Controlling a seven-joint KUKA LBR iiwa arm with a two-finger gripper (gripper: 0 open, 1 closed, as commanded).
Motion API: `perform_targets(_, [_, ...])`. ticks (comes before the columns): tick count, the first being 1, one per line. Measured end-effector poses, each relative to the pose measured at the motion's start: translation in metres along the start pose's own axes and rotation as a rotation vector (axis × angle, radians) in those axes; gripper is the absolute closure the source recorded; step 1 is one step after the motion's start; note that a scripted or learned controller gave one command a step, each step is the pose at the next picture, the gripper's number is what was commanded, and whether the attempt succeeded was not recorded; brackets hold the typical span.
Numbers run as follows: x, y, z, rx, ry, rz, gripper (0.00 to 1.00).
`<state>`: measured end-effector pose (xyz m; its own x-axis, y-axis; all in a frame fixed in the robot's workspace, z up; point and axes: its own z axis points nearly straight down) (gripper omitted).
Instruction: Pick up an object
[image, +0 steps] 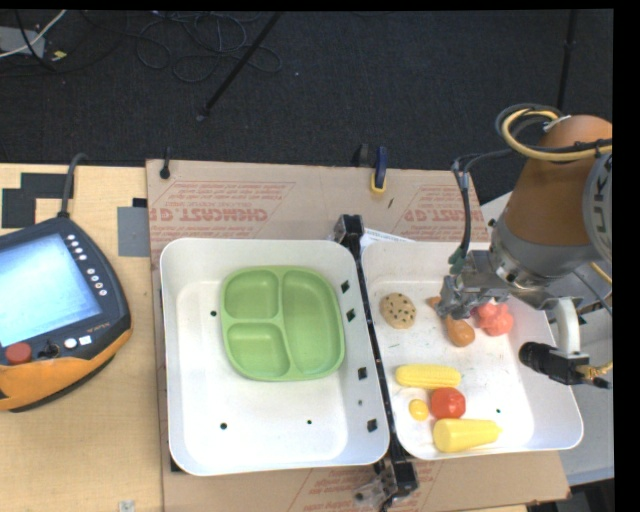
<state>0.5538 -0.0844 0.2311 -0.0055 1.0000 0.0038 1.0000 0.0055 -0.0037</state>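
Observation:
My gripper (460, 303) hangs low over the right bin (560, 425), near its back middle. Directly at its tip lies a small orange-brown piece (461, 333), touching or nearly touching it. A pink-red toy (495, 319) sits just to the right of the gripper. A brown speckled cookie (398, 310) lies to its left. Toward the front of the bin are a yellow corn cob (428, 376), a red tomato (448, 403), a tiny yellow piece (418, 408) and a larger yellow item (465, 433).
The left bin (190, 400) holds a green divided plate (282, 323). A black divider bar (365, 340) runs between the bins. The arm's grey and orange body (550, 200) looms over the right bin's back right. A tablet-like pendant (50, 300) lies at far left.

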Motion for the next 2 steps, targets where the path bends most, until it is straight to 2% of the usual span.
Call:
perform_targets(1, [0.055,-0.003,0.013,0.001,-0.001,0.002,1.00])
perform_targets(2, [0.116,-0.005,0.002,-0.001,-0.001,0.000,1.00])
